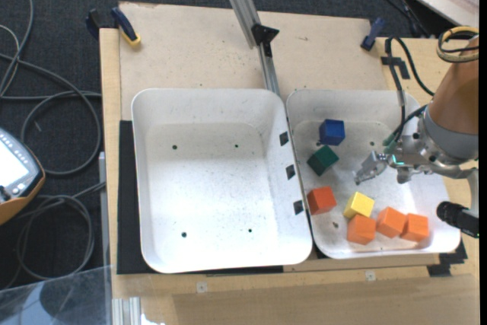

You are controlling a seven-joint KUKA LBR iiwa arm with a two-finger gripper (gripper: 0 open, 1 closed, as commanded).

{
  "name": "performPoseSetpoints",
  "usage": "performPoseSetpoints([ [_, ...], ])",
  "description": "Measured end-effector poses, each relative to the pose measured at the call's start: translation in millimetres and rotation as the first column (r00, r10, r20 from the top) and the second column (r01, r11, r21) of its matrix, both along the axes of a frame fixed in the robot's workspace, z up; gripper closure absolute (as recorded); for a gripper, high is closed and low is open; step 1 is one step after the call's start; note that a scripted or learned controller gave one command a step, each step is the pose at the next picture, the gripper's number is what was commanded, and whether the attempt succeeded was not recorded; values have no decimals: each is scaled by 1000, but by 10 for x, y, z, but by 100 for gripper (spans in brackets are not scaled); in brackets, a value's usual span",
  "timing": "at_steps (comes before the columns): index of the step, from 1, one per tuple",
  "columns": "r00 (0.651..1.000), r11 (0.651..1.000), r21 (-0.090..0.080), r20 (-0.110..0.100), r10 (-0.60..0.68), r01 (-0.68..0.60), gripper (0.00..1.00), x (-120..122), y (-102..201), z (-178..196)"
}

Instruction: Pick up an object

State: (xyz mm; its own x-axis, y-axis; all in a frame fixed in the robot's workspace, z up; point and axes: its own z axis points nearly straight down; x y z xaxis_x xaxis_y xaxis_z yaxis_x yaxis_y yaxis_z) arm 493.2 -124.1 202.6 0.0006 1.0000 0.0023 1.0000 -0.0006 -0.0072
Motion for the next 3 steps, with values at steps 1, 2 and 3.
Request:
performPoseSetpoints([
  [1,1000,1000,-1,7,1,-1,0,13,2,24],
  [2,1000,1000,0,1,-1,1,0,8,-86,-453],
  [3,1000,1000,1,0,0,0,0,-4,-79,-984],
])
